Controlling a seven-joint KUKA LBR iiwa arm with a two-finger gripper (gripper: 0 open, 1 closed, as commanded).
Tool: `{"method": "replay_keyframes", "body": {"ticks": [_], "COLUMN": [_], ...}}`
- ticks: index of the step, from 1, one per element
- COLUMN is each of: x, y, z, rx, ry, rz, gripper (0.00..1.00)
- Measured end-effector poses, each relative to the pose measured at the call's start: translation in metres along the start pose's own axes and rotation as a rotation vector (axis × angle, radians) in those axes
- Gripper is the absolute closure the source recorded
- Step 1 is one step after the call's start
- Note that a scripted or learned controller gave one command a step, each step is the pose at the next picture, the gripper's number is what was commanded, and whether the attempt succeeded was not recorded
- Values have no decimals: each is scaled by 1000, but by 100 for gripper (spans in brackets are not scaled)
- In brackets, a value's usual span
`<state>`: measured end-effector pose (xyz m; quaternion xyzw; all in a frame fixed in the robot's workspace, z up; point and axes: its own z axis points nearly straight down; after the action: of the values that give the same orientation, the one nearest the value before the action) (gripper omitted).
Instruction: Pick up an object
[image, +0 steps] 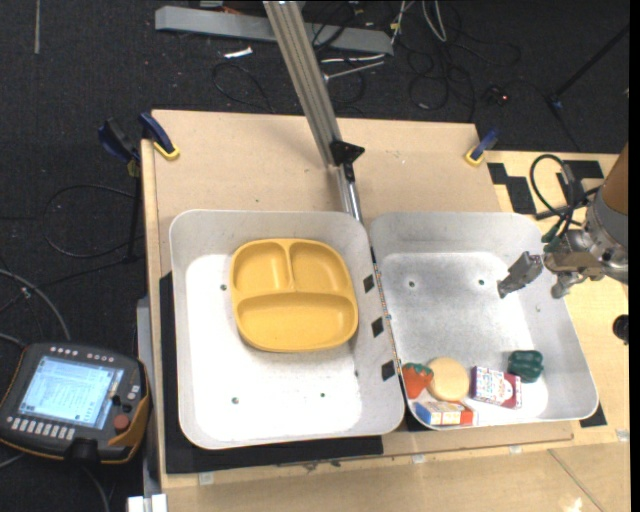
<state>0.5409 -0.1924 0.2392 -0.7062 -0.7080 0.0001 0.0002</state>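
Toys (470, 385) sit heaped in the right bin's (450, 290) near corner. My jaws (540, 272) hang open by its far right rim, gripping nothing; I'd drop straight onto the green piece (526, 364).

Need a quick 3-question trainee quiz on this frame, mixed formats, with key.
1. True or false: the yellow plastic divided plate lies in the right white bin.
2. Multiple choice: the cluster of small items, including the green toy and the round tan bun-like piece, sits in the right bin's
A. far left corner
B. near edge
C. centre
3. Fill in: the gripper is over the right bin's ____ side, as the camera sees it.

Key: 1 false, it lies in the left white bin; 2 B; 3 right.
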Motion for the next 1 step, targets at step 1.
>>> {"method": "replay_keyframes", "body": {"ticks": [1], "x": [0], "y": [0], "z": [0], "rx": [0], "ry": [0], "rz": [1], "gripper": [0]}}
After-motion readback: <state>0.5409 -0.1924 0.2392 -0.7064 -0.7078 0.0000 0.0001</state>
